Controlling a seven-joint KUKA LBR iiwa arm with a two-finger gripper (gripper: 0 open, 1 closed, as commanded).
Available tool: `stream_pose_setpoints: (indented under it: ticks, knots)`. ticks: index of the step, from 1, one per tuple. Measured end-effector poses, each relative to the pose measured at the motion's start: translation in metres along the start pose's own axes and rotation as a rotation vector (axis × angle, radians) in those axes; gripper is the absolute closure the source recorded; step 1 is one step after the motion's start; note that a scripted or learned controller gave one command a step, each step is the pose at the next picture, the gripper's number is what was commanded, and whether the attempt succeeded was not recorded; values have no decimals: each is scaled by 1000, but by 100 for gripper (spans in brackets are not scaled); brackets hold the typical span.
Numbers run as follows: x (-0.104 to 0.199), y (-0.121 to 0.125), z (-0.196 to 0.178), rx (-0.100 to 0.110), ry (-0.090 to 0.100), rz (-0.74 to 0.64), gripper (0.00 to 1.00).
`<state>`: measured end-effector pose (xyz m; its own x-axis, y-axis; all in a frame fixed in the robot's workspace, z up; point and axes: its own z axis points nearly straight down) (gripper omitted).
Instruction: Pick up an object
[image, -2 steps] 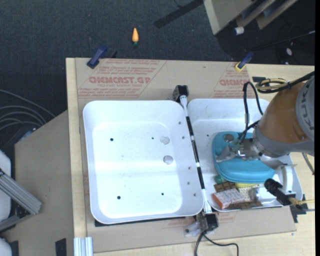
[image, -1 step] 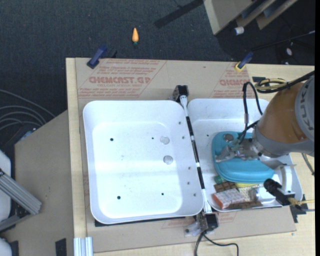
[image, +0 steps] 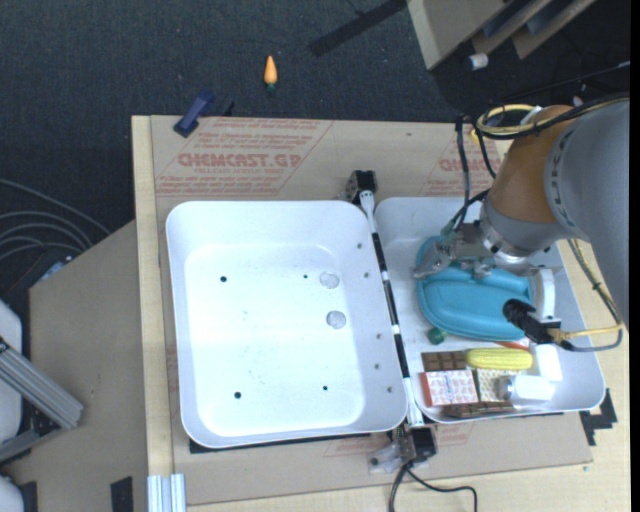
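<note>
Lying along the right bin's (image: 590, 385) near edge are a flat box (image: 455, 390), a yellow corn cob (image: 500, 358) and a small white piece (image: 535, 385) — packed close together. Beyond them sits a teal object (image: 465, 308), with the gripper (image: 462, 255) low at its far edge; whether its claw is apart or together cannot be told. The left bin (image: 200, 420) sits alongside.

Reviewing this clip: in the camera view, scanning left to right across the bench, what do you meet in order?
Left bin → two small round discs lying in it → divider rail between the bins → teal object in the right bin → arm's orange-banded wrist.
</note>
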<state>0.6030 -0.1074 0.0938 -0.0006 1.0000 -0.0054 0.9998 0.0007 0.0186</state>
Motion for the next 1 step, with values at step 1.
stream_pose_setpoints:
  ticks: [1]
  knots:
    - [-1, -3, -9, 12, 0, 1, 100]
